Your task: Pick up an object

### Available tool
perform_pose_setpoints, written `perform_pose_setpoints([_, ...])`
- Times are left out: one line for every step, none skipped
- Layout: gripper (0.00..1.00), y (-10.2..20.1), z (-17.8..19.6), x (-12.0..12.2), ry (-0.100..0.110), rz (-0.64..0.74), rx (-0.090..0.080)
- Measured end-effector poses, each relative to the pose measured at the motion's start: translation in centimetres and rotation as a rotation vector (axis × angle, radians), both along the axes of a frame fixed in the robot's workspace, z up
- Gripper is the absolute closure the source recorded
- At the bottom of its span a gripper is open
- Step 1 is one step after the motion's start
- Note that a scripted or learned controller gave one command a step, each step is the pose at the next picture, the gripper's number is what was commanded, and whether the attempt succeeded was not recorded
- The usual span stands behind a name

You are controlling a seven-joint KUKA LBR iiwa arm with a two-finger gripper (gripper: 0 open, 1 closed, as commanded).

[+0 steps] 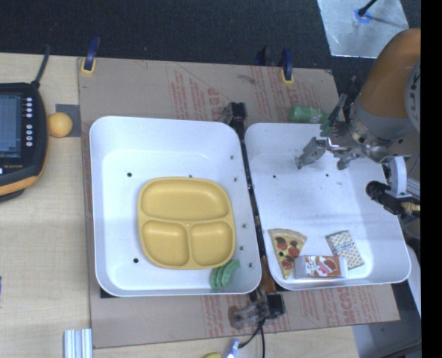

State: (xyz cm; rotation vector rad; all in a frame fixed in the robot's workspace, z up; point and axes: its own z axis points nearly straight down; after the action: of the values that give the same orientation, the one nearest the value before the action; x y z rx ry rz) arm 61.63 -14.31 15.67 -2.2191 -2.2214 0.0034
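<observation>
Seemingly spread and empty, end effector (326,157) hovers well apart from pizza slice (287,249).

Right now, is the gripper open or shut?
Open: the gripper hangs above the right bin with its fingers spread and nothing between them.

A light wooden bench (34,274) carries a brown cardboard sheet (176,88) held by 3 blue clamps (91,54). Behind it lies dark carpeted floor (168,13) with a pale taped patch (355,13).
</observation>
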Motion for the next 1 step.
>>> perform_pose_setpoints([1.00,-0.05,1.07,0.05,0.000,0.001,0.001])
